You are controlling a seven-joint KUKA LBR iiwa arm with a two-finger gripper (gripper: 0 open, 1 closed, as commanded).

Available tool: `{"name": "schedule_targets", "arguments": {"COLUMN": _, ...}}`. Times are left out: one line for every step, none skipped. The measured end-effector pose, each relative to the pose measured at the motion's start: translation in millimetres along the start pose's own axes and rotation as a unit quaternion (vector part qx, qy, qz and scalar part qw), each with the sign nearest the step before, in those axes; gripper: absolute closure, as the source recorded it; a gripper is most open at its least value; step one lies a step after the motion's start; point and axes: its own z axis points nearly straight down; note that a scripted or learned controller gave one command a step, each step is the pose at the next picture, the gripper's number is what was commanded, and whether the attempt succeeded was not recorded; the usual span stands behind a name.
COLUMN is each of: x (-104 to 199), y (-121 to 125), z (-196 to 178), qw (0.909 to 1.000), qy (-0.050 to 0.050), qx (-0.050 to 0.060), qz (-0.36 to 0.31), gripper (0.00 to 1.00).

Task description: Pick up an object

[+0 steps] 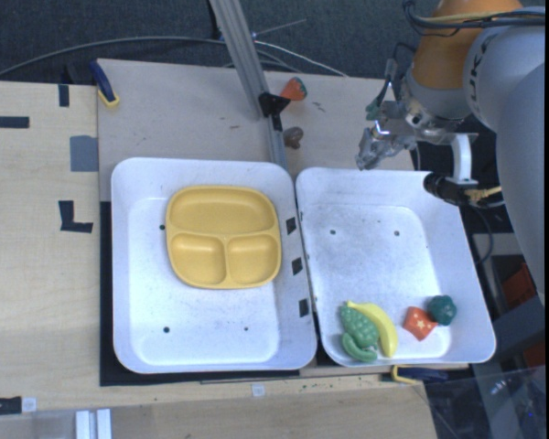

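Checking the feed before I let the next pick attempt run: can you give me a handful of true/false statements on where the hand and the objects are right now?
1. The yellow divided plate lies in the left bin. True.
2. The hand is down among the toys in the right bin. False: it is at the bin's far edge, away from the toys in the near corner.
3. The yellow banana lies beside the green toy. True.
4. The hand holds the red toy. False: the red toy lies in the right bin, next to a dark green piece.
5. All the small toys are in the left bin. False: they are clustered in the right bin's near corner.
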Motion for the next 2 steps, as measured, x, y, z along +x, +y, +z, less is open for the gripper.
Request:
{"name": "schedule_targets", "arguments": {"x": 6, "y": 2, "z": -63, "qw": 1.0000, "qy": 0.000, "qx": 0.000, "qz": 0.000, "gripper": 1.00}}
{"name": "schedule_targets", "arguments": {"x": 7, "y": 2, "z": -83, "qw": 1.0000, "qy": 0.001, "qx": 0.002, "qz": 0.000, "gripper": 1.00}}
